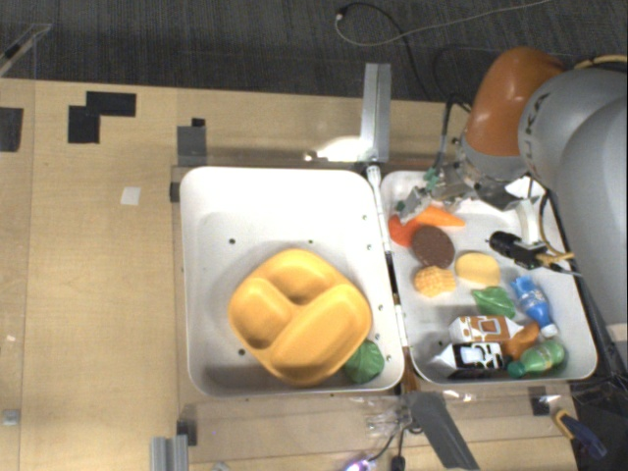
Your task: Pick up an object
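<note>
A large yellow divided container (299,315) fills the lower half of the left bin (211,204), a green object (366,362) touching its right edge. In the right bin (586,346), small toys cluster; the gripper (439,186) sits at upper right above an orange piece (439,218), its grip state impossible to tell.

Hidden and cut-off items, overhead view

Your arm (574,135) runs off the right edge, and its gripper (432,186) is too small and blurred to read. The yellow container (299,314) covers most of the green object (365,362). The carton (483,341) label is illegible to you, and the green bottle (540,360) is partly tucked behind neighbouring items.
</note>
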Tool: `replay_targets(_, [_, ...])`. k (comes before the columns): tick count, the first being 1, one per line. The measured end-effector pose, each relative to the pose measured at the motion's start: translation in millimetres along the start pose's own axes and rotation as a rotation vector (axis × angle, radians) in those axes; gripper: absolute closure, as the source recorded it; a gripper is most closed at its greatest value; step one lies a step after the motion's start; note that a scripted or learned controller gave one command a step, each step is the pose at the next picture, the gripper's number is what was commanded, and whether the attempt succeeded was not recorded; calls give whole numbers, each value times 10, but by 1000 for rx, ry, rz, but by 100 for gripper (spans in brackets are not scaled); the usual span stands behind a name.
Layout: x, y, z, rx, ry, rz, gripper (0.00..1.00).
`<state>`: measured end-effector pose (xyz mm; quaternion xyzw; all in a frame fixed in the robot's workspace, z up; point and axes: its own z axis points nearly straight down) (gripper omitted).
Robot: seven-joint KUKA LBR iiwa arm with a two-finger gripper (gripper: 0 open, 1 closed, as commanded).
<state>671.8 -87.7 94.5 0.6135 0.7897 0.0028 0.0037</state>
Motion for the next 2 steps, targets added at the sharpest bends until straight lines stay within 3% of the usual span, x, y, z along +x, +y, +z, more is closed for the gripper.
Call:
replay_targets(1, [17,30,-126,-7,0,-3,100])
replay_targets(2, [296,73,-932,0,0,-228,100])
